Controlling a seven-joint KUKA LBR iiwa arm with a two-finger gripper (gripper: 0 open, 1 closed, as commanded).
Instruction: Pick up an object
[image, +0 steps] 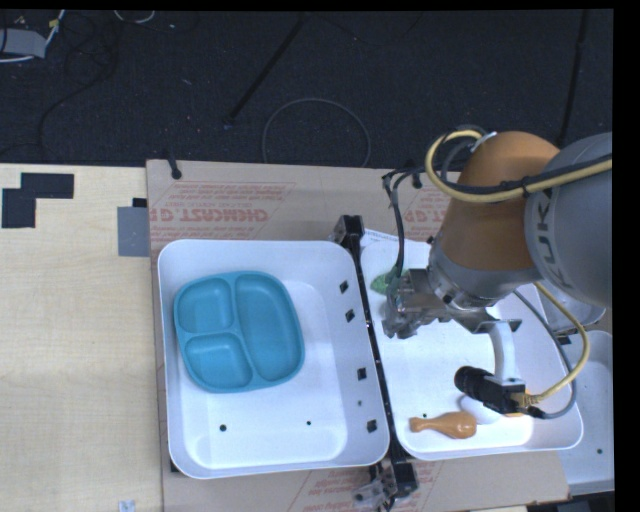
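We are at the approach: the jaws sit low in the right bin's (432, 372) back-left corner, beside a small green object (384, 283); we cannot tell their opening. Next, we judge, they must settle around it and close.

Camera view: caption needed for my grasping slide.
Gripper above the right bin beside a green object; tan drumstick-shaped toy by its near edge, blue divided plate in the left bin.

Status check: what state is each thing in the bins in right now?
Gripper: low in right bin.
Green item: mostly hidden beside the gripper.
Tan drumstick-shaped toy: lying on its side, right bin, apart from gripper.
Blue divided plate: flat, right way up, left bin.
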